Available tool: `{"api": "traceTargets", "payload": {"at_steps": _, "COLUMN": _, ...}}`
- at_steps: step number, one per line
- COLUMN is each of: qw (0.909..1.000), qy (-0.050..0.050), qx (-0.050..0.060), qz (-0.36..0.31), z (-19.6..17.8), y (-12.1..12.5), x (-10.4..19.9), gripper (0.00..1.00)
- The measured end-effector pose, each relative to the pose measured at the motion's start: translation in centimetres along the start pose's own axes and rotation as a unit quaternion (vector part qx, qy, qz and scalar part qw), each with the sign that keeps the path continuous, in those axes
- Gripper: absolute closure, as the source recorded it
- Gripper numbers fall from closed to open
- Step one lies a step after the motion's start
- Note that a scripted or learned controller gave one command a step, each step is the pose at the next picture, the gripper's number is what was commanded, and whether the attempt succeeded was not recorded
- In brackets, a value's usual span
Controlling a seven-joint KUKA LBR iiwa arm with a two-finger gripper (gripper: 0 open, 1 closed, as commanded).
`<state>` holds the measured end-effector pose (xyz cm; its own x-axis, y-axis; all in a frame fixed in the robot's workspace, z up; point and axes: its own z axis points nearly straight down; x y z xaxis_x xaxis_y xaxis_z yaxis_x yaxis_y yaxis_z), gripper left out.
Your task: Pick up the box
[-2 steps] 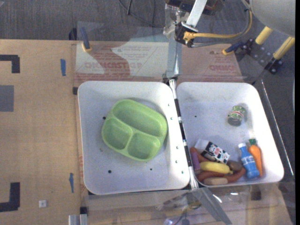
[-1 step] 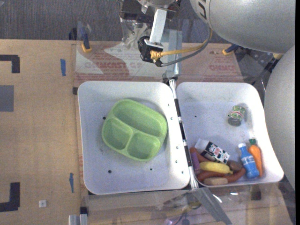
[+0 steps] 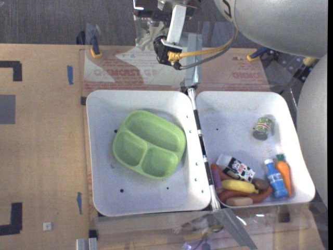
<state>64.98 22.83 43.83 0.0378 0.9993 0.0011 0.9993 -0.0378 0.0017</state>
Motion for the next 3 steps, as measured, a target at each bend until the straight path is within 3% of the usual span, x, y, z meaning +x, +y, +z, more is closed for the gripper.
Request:
{"api": "traceTargets", "payload": {"at_steps": 1, "qw": 1.0000, "qy": 0.000, "qx": -0.002, "qz": -0.001, "z": -1.1, "y": 0.0, "x": 0.1, "gripper": 1.00}}
{"api": "traceTargets", "payload": {"at_steps": 2, "qw": 1.0000, "qy": 0.000, "qx": -0.002, "qz": -0.001, "z": -1.1, "y": 0.0, "x": 0.1, "gripper": 0.00}}
{"api": "traceTargets", "payload": {"at_steps": 3, "qw": 0.9969, "qy": 0.000, "qx": 0.002, "qz": 0.079, "z": 15.6, "y": -4.1, "x": -0.7, "gripper": 0.00}}
